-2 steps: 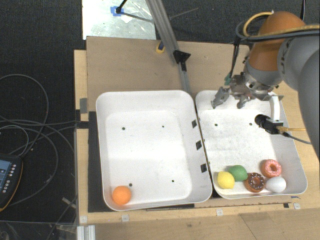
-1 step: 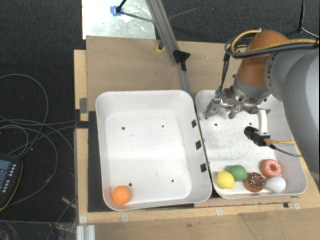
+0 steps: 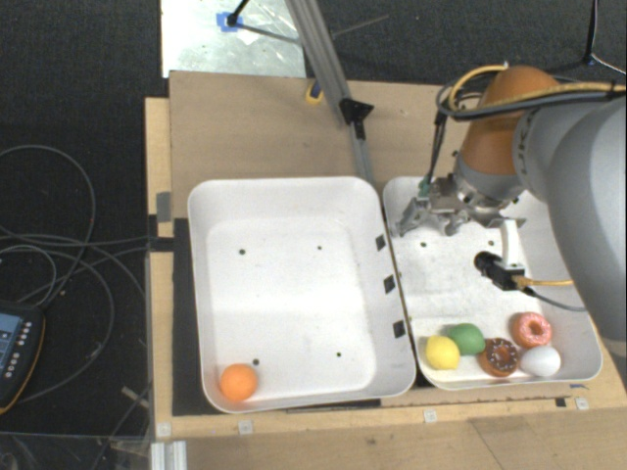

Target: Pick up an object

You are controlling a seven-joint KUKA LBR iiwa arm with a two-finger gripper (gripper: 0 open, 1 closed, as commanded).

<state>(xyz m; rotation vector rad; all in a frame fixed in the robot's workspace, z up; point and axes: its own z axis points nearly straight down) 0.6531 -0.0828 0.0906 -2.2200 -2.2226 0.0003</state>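
Note:
My gripper (image 3: 428,226) hangs over the far left part of the right bin (image 3: 586,358), its two fingers spread open with nothing between them. Along that bin's near edge lie a yellow lemon (image 3: 442,352), a green fruit (image 3: 467,338), a chocolate donut (image 3: 500,357), a pink donut (image 3: 531,330) and a white ball (image 3: 540,361), all well in front of the gripper. An orange ball (image 3: 238,382) rests in the near left corner of the left bin (image 3: 284,192).
A slanted grey pole (image 3: 328,62) with a black clamp crosses the bench behind the bins. A black cable fitting (image 3: 495,268) juts from the arm over the right bin's middle. Cables and a handheld controller (image 3: 15,346) lie on the floor at left.

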